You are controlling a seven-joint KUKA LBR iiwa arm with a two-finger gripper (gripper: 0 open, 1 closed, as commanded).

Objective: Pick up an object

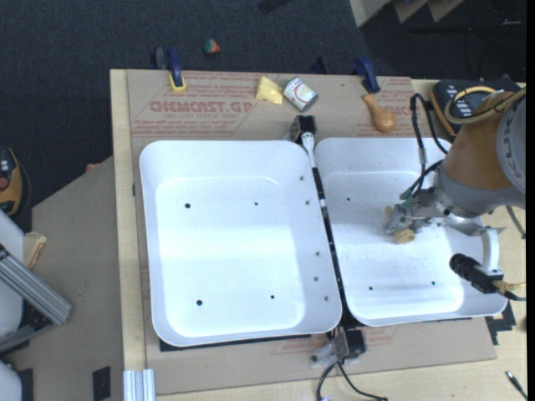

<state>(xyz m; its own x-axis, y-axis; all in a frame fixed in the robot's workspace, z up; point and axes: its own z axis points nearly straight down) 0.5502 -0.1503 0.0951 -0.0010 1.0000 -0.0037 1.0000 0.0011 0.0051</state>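
**Gripper low over a small tan object in the right bin**

While the arm reaches in from the right, its gripper [407, 218] sits low in the right bin [368, 182], and a small tan object [405, 236] lies just beside its tip, on the near side. Whether the gripper clasps it, I cannot tell. Count: two bins, the left bin [217, 174] and the right; one object in them; one arm.

Two bins sat side by side on the bench [125, 224], the left bin [167, 165] touching the right bin [368, 153]. The gripper [403, 222] hung inside the right bin, over a small object [405, 236]. Behind the bins lay a block [269, 91], a can [299, 93] and a wooden piece [379, 112].
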